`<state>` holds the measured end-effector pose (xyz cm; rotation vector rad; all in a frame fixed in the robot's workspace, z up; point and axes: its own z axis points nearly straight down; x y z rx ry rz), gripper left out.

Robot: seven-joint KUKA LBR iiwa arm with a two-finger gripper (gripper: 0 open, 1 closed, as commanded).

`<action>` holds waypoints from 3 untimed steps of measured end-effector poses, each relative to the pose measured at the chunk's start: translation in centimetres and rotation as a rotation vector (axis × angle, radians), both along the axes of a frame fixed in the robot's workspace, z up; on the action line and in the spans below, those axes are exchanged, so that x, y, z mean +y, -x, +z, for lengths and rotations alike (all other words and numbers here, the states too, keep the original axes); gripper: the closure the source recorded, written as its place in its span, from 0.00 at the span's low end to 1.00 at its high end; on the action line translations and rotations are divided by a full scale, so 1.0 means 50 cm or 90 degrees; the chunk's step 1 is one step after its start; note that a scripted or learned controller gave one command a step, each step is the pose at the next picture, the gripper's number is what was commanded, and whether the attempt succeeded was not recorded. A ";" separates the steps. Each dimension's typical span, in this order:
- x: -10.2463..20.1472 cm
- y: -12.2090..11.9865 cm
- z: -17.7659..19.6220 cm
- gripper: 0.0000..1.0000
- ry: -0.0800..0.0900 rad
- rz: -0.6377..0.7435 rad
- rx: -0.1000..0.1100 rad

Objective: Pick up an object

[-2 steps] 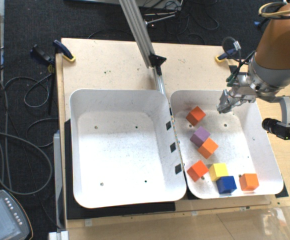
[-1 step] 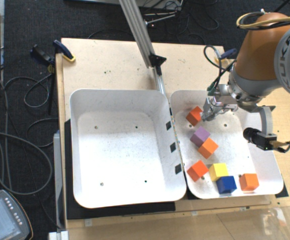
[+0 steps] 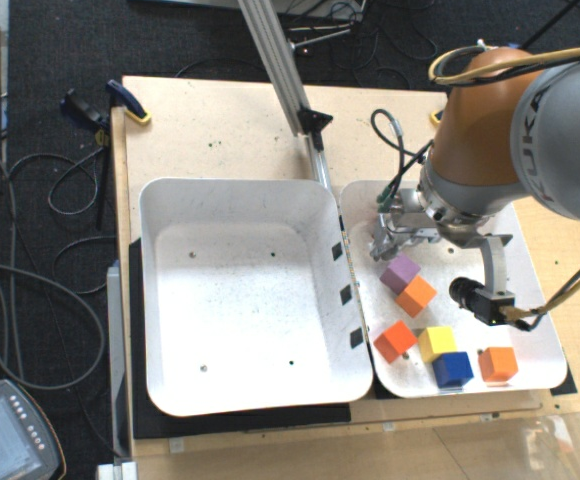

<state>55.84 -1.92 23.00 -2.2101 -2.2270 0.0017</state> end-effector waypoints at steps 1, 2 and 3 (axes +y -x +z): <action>0.116 0.046 0.015 1.00 0.000 0.001 -0.001; 0.212 0.102 0.004 1.00 0.000 0.000 0.000; 0.205 0.100 0.005 0.00 0.001 -0.005 -0.002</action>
